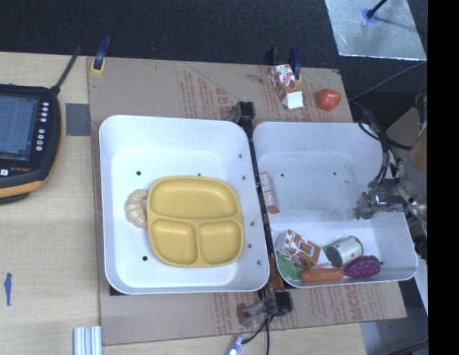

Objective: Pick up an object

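Bench [37,242]: cardboard sheet [192,87] carrying two white bins [111,198], small carton [286,85], tomato [328,99]; pendant [22,139] left.

From my remote seat I can read no words: the faint red print repeated across the brown cardboard sheet [207,87] under the bins is too blurred to read, as are the small red-and-white carton [286,84] and the orange-edged handheld screen [15,135].

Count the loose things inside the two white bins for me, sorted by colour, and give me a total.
Yellow: 1, divided tray
Cream: 1, lumpy item
Pink: 1, slim packet
Orange and white: 1, carton
Silver: 1, can
Purple: 1, grapes
Orange: 1, carrot
Green: 1, piece
Total: 8
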Robot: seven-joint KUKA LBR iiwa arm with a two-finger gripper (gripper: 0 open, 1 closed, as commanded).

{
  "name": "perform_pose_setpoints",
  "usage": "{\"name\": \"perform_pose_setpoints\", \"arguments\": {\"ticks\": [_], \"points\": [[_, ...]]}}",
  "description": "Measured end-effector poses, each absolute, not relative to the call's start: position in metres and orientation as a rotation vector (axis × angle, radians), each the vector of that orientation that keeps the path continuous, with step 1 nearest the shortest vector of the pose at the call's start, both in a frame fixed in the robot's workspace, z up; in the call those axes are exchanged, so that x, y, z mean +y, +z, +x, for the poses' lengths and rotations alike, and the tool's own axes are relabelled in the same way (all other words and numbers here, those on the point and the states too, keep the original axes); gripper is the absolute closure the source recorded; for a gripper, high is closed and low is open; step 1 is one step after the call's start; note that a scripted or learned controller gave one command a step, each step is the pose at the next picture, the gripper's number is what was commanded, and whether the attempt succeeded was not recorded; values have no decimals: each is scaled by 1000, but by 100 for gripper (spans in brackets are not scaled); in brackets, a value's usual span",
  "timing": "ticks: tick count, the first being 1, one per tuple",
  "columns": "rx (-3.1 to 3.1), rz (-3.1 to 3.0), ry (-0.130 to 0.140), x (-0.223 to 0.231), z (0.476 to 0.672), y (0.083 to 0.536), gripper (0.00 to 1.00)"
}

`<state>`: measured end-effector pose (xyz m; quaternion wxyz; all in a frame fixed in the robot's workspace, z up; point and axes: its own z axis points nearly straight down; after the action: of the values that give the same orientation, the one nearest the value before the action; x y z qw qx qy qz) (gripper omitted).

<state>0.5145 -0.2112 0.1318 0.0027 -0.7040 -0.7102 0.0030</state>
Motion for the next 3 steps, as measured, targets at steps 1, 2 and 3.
{"name": "perform_pose_setpoints", "arguments": {"ticks": [1,2,3], "points": [[-2229,-2207,10,-212,514,142,100],[-2231,-2205,11,-213,515,152,100],[-2234,-2203,11,-214,515,162,100]]}}
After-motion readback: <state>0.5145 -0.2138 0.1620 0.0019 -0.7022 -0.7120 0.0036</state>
